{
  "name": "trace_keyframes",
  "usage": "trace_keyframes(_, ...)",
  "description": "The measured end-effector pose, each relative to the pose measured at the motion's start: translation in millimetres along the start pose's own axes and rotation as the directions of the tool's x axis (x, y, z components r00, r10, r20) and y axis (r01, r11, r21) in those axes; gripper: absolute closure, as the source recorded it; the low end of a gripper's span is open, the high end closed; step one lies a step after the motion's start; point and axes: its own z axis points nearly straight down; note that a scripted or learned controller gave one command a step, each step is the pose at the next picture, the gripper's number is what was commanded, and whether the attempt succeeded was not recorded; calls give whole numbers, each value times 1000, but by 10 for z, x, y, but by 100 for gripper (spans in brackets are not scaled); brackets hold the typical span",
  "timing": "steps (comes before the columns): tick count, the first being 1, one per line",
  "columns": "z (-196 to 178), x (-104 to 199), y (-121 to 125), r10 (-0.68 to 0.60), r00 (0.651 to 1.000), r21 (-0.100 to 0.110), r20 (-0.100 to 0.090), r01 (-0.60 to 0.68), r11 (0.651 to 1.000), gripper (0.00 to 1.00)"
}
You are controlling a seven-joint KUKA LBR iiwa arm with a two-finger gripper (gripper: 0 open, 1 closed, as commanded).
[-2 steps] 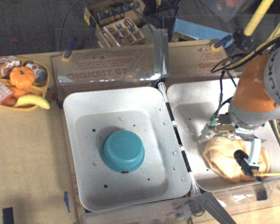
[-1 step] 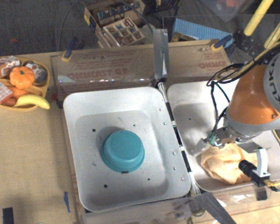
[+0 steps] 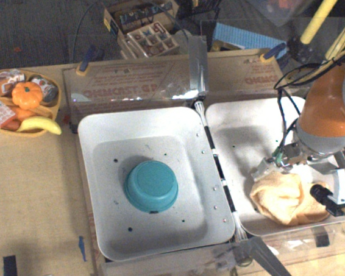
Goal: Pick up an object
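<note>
Cloth, tan and crumpled, is being shown at the five o'clock corner of the right bin, with the jaws being held just at its twelve o'clock edge; whether they are wide or narrow cannot be told. A teal bowl is being kept in the left bin, well apart. A likely failure is being judged: soft folds may be pinched only thinly and slip free when lifted.
</note>
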Motion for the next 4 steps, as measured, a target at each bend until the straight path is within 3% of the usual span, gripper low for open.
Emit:
trace_keyframes(1, 218, 248, -193, -114, 993, -7, 5, 114, 993, 0)
trace_keyframes(2, 107, 248, -178, -112, 994, -12, 5, 113, 994, 100)
trace_keyframes(3, 106, 248, -178, -113, 994, -12, 5, 113, 994, 0)
trace_keyframes(4, 222, 159, 215, -100, 995, -4, 1, 100, 995, 0)
